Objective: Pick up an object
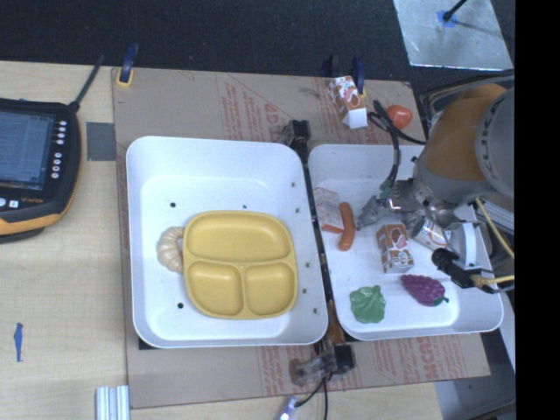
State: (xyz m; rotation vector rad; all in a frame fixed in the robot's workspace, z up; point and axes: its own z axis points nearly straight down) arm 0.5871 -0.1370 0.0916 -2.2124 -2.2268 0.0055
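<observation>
While the gripper (394,210) is hanging low over the right bin (477,322), its dark fingers are sitting just above a small printed carton (395,248), and from this slanted view I cannot tell whether they are apart or together; nothing is visibly sitting between them. That carton is lying flat near the bin's middle, and it is probably the likeliest thing to pick, being closest. It is looking light and fairly stiff, with flat faces that should be giving the pads a fair purchase across its narrow sides; squeezing too hard could be crushing it. Beside it, toward the left wall, a toy sausage (346,226) is lying lengthwise next to a clear-wrapped packet (327,208), which is likely slippery. Nearer the front, a green leafy piece (368,304) and a purple grape bunch (425,289) are resting apart; both seem light, and the bumpy grapes could be rolling out of a pinch. The carton's red and white print is too small to read. In the left bin (149,234), a yellow divided tray (238,262) is lying with a pale ridged toy (170,248) touching its left edge.
</observation>
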